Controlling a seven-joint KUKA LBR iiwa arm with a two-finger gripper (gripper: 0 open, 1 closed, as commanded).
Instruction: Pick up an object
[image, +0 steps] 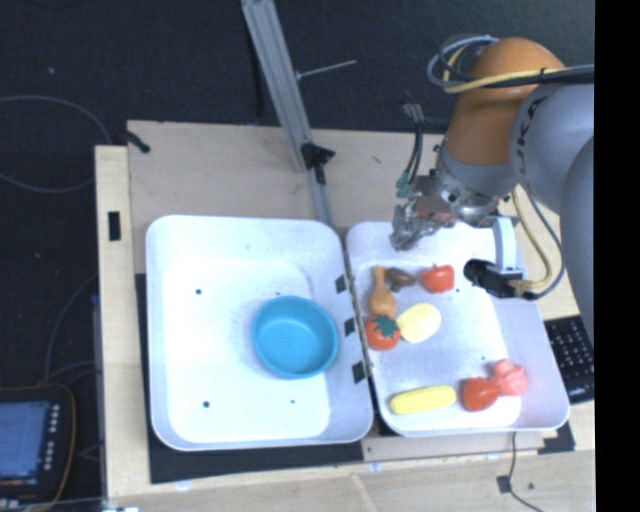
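My gripper (405, 236) hangs over the far left corner of the right bin (530, 380), above its rim. Nothing shows between its fingers. Just below it lie a brown pear-shaped piece (381, 290) and a small red tomato (437, 278). A second red tomato with a green top (382, 332) rests against the bin's left wall, beside a pale yellow lemon (418, 323). At the near side lie a yellow banana-like piece (421, 400), a red piece (479, 394) and a pink piece (510, 376).
The left bin (190, 400) holds a blue bowl (293, 337) near its middle. A grey metal post (285, 95) slants down to the gap between the bins. A keyboard (570, 355) lies off the right bin's right side.
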